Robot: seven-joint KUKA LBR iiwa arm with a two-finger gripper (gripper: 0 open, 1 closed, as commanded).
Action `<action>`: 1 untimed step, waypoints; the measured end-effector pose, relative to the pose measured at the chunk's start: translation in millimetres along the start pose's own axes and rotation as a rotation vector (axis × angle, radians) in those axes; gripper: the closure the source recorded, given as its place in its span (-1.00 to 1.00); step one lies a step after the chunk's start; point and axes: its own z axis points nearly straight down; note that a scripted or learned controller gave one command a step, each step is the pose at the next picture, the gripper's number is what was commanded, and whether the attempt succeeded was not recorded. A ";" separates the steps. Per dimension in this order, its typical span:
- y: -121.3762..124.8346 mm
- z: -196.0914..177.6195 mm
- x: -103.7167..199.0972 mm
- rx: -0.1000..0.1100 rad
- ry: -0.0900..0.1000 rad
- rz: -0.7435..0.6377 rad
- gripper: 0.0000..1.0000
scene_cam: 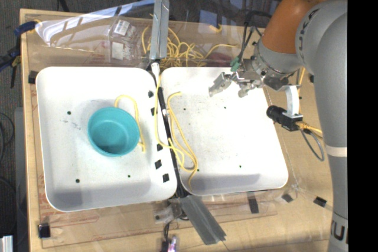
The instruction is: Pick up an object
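A teal bowl (pixel 114 131) sits upright in the left bin (pixel 59 180), a little left of that bin's middle. My gripper (pixel 231 87) hangs over the upper part of the right bin (pixel 260 168), far to the right of the bowl. Its two fingers (pixel 218 85) are spread apart and nothing lies between them.
Yellow cords (pixel 177 138) run along the divider between the bins and loop into the right bin's left side. More yellow cord (pixel 177 50) is piled behind the bins by a clear plastic sheet (pixel 100 29). The arm's grey body (pixel 325 68) stands at the right.
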 end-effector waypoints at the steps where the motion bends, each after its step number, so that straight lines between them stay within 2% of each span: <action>1: -55.0 19.6 51.2 0.000 0.000 -0.060 -1.00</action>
